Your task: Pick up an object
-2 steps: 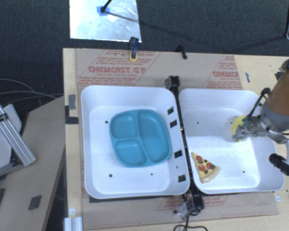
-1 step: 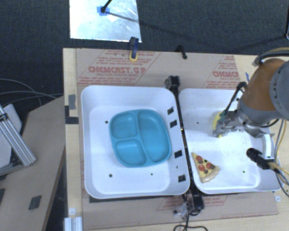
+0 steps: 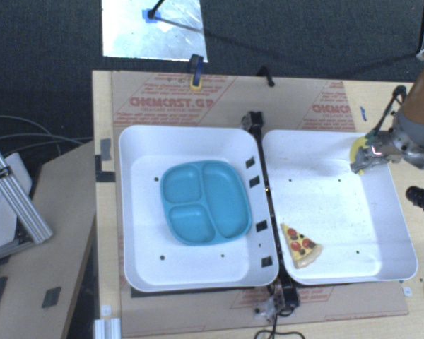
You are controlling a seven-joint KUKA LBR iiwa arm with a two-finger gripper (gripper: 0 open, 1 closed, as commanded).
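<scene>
Plate (image 3: 205, 202) and pizza slice (image 3: 300, 244) were the 2 loose things in the bins, 1 in each.

The bench (image 3: 74, 189) stood on dark carpet and bore a cardboard sheet (image 3: 169, 99) with red print. On that sheet sat the 2 white bins side by side, touching along their inner walls, where a row of black clips (image 3: 256, 182) ran from far to near. Beyond the bench's far edge a silvery sheet (image 3: 155, 20) lay flat on the carpet.

The left bin (image 3: 143, 249) held the plate. It was blue, with rounded corners and 3 wells, and it lay flat near the bin's middle, apart from every wall.

The right bin (image 3: 332, 203) held the pizza slice near its near-left corner. The arm (image 3: 418, 119) came in from the right over this bin's far-right part, with grey casing below an orange band.

The gripper (image 3: 364, 158) hung at the right bin's far-right side, close to the right wall and above the white floor. Whether the claw was spread or pressed together could not be told, and nothing could be seen pinched in it. It was well apart from both loose things.

The pizza slice was a small toy wedge with red dots on yellow, its point toward the far left and its tan crust toward the near right. It lay flat, just beside the left wall.

A small blue and yellow clamp (image 3: 196, 73) sat on the cardboard's far edge.
</scene>
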